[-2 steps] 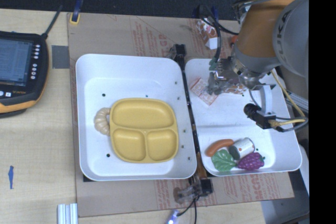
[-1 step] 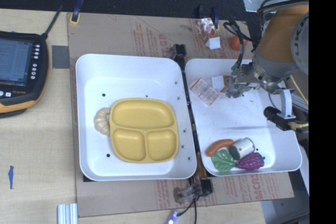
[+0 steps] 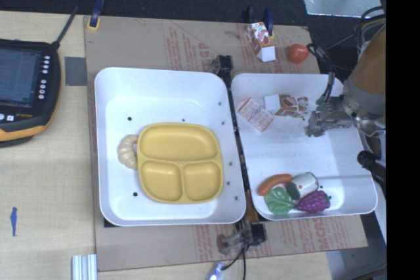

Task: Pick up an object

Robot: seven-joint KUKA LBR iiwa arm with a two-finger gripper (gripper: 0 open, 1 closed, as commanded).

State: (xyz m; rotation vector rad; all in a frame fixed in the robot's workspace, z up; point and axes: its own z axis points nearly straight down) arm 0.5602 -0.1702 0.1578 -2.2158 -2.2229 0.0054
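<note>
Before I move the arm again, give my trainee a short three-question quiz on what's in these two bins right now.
1. True or false: the yellow divided tray lies in the right bin.
2. Multiple choice: which thing lies nearest the pincer? A) purple grapes B) brown-and-white carton C) beige shell-shaped pastry
3. Fill in: outside the bins, above the right one, a small red ____ rests on the cardboard beside a little box.

Key: 1 false, it lies in the left bin; 2 B; 3 tomato.
</note>
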